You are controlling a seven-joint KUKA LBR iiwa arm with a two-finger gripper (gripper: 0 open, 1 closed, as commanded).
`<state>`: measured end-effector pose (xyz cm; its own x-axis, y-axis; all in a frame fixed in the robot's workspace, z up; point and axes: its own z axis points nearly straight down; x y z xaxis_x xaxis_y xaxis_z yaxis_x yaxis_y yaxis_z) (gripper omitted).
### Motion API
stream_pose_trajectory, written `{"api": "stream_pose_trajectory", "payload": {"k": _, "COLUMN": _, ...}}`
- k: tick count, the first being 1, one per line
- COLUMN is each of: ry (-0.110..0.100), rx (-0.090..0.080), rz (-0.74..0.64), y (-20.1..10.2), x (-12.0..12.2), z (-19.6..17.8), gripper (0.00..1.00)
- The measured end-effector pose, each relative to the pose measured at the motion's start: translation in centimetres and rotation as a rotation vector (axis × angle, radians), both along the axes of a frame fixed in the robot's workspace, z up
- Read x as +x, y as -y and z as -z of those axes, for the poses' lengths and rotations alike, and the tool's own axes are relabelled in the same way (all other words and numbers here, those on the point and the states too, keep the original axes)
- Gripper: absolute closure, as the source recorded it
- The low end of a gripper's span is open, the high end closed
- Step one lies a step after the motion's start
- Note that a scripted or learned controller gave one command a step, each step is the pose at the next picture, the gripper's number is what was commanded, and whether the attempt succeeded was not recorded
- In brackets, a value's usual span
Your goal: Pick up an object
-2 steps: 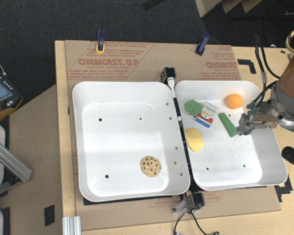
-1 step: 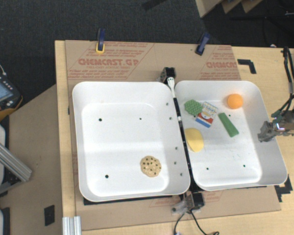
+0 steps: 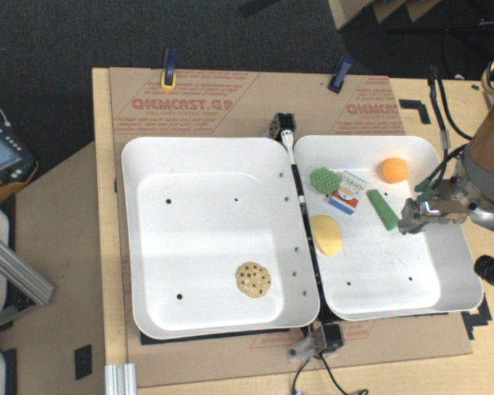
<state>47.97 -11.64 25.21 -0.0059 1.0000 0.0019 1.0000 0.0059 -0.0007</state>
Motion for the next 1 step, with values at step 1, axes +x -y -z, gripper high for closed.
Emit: {"api": "stream_pose_trajectory", "payload": {"k": 1, "ry": 0.001, "rx": -0.008, "rz": 0.016, "y": 11.47, "x": -0.24, "z": 2.47, "gripper": 1.00}}
